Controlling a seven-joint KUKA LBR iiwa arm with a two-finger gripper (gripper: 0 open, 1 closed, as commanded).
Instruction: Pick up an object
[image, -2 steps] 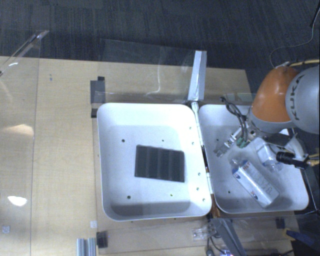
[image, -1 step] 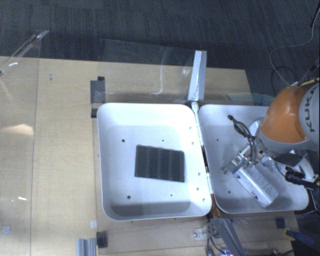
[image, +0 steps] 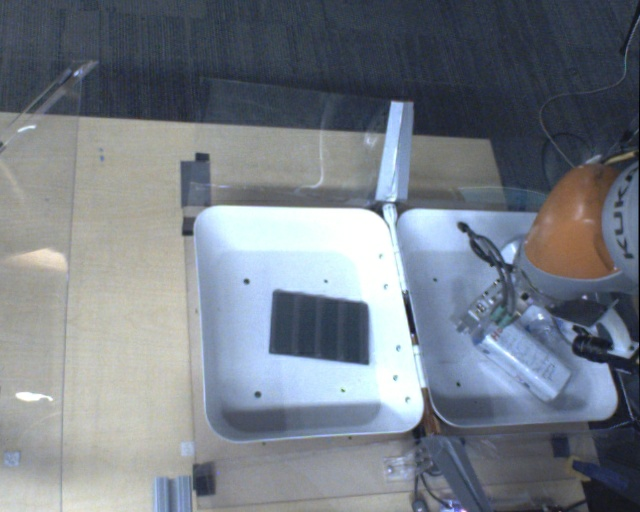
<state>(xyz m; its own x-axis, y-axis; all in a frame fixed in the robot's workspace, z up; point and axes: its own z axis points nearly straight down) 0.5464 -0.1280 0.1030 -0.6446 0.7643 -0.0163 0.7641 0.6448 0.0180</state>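
1. The bench (image: 120, 300) carries both bins side by side, touching along their inner edges.
2. The left bin (image: 230, 225) holds the one thing that is plainly there to be picked. The right bin (image: 440, 240) has the arm working over it.
3. The arm (image: 575, 235) comes in from the right. Its orange band hangs above the right bin's far right side, and the wrist is tipped down and leftward into that bin.
4. The slab (image: 320, 327), dark, flat and ribbed, lies near the middle of the left bin. It is square to the walls, touches none of them, and is well apart from the arm.
5. The gripper (image: 500, 320) sits low over the right bin's floor, with cables looping above it. How far open it is, or whether it has hold of anything, I cannot tell.
6. A pale piece (image: 528, 362) lies slantwise just beside the gripper, toward the near right corner. I cannot tell whether it is a loose object or part of the tool.
7. My judgement is that the step in hand is a grasp try low in the right bin, with nothing visibly secured.
8. The next move calls for a straight lift to show whether anything comes up. If nothing does, it calls for a carry across the shared rim to the slab, whose low profile will want a grip across an edge.
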